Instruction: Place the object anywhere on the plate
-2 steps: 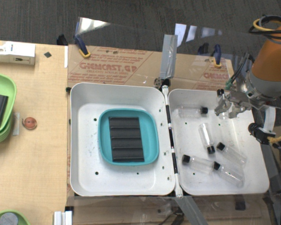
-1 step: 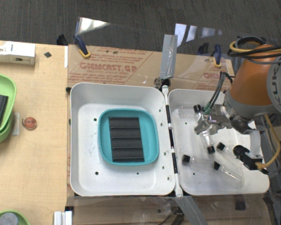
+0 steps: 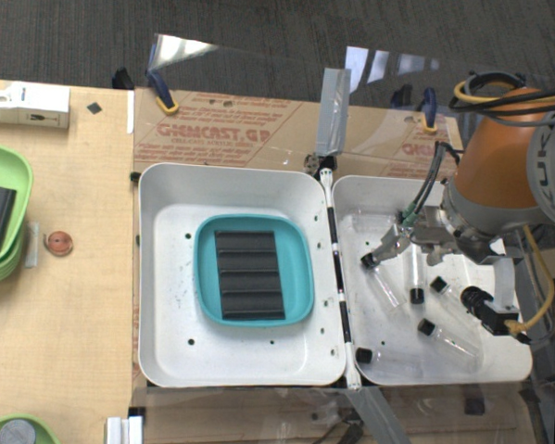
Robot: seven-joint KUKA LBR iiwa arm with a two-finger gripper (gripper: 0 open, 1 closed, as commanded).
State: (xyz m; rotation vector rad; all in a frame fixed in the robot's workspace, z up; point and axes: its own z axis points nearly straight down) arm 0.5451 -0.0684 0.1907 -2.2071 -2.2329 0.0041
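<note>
Teal plate (image 3: 298, 264) in the left bin (image 3: 163, 285) carries a dark ridged block (image 3: 249, 274); pincer (image 3: 414, 265) state unclear

Red "CHEMCAST GP" print on brown protective sheet (image 3: 228, 130), partly legible

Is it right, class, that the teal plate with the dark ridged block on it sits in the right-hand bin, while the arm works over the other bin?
Not quite. The camera view shows the teal plate, with the dark ridged block on it, in the left-hand bin. The arm works over the right-hand bin.
</note>
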